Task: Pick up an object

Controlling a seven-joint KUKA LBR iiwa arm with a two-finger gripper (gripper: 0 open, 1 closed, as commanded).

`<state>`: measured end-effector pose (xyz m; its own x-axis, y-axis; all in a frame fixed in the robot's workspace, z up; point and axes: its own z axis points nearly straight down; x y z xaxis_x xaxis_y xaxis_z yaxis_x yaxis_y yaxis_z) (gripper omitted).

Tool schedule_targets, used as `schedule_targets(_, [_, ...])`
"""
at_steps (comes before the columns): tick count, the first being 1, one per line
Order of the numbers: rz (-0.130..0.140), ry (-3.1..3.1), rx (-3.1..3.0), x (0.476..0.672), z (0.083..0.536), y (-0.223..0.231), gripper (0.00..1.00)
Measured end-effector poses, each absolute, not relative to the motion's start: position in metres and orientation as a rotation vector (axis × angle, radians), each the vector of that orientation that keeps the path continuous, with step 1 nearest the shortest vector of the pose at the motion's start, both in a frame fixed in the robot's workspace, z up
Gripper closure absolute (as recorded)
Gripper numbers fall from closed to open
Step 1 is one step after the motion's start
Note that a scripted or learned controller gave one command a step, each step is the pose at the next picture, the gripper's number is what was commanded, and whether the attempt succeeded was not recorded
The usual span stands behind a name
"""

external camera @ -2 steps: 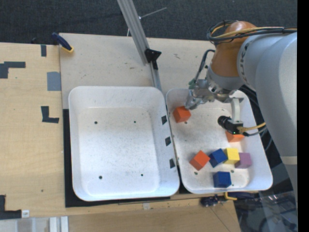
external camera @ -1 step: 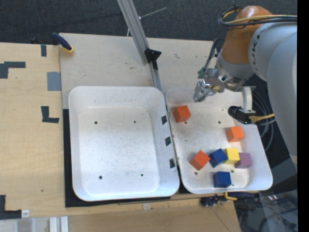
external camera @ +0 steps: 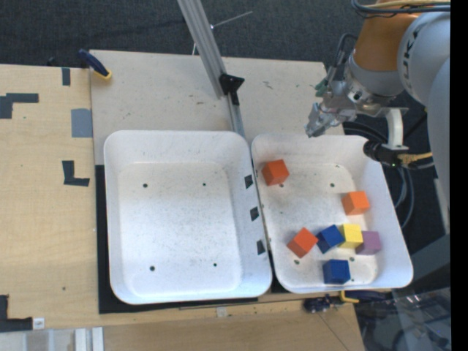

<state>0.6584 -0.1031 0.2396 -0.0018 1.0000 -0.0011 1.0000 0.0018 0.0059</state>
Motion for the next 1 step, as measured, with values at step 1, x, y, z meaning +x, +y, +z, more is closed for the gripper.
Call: schedule_targets(1, [0.003, 2.222, 2.217, 0.6593, 0.2743, -0.1023, 1.00])
